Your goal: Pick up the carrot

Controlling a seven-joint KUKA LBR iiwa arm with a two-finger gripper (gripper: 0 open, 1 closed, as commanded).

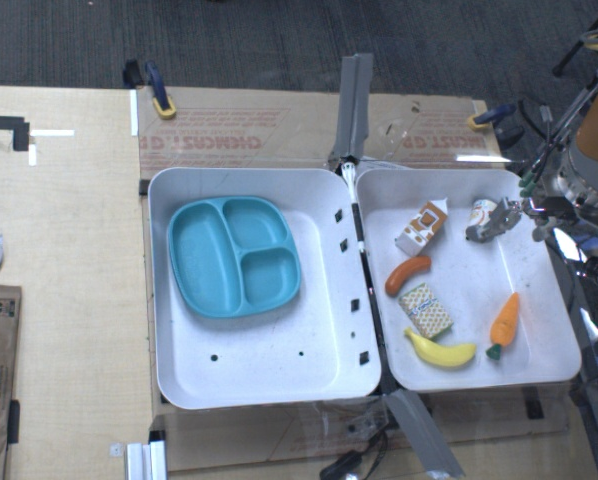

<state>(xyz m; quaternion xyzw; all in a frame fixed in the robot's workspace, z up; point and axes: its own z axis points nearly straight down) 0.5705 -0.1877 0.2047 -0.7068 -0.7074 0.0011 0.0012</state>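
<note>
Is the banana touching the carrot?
Apart. The camera view shows white bin floor between the banana tip and the carrot green end.

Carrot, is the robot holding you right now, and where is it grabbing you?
No. The carrot lies loose in the right bin, apart from the gripper, which hovers near the bin's far side with nothing visible between its fingers.

You had bright, even overhead light; the two shallow white plastic bins (279, 388) came out near washed-out, with only soft, short shadows under their contents. The clear tape on the brown cardboard sheet (249, 128) threw faint glare. Detail was soft throughout, grainier toward the dark floor (279, 18).
</note>
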